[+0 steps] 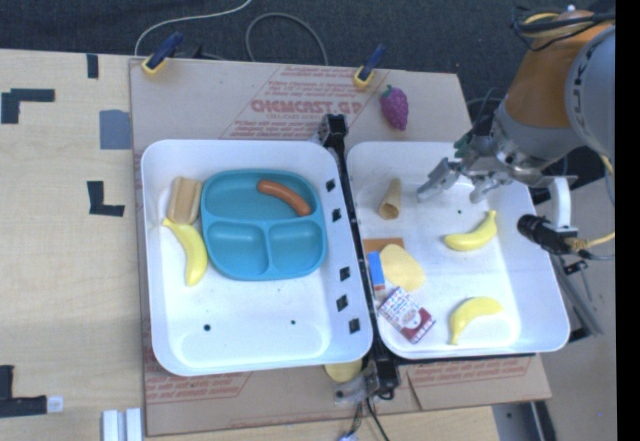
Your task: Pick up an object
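My gripper [462,186] hangs over the upper middle of the right bin [530,274], fingers spread open with nothing between them. A yellow banana [472,233] lies just below it. A tan cone-shaped piece [389,198] rests to its left. Lower in the same bin lie a second banana [472,314], a yellow cheese wedge [403,267] beside an orange and blue block [375,261], and a red and white packet [404,314].
The left bin [160,259] holds a blue divided plate [263,226] with a sausage [285,195] on it, a bread piece [183,199] and a banana [190,249]. A purple grape bunch [395,107] lies on the cardboard behind the bins.
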Robot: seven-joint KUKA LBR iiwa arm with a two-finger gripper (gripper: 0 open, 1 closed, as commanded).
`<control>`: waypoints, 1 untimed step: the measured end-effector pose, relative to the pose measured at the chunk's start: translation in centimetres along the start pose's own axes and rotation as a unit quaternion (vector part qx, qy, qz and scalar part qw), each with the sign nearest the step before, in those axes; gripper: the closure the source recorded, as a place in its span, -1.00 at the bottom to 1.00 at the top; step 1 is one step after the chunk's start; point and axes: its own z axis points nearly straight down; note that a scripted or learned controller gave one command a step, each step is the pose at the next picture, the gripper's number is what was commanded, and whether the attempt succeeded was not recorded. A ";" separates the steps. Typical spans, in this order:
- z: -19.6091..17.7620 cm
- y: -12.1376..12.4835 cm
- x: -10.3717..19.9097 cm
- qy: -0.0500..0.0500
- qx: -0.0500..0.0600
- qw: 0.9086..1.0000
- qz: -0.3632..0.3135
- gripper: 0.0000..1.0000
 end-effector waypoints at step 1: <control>6.4 1.4 5.5 0.001 0.004 1.000 0.000 -1.00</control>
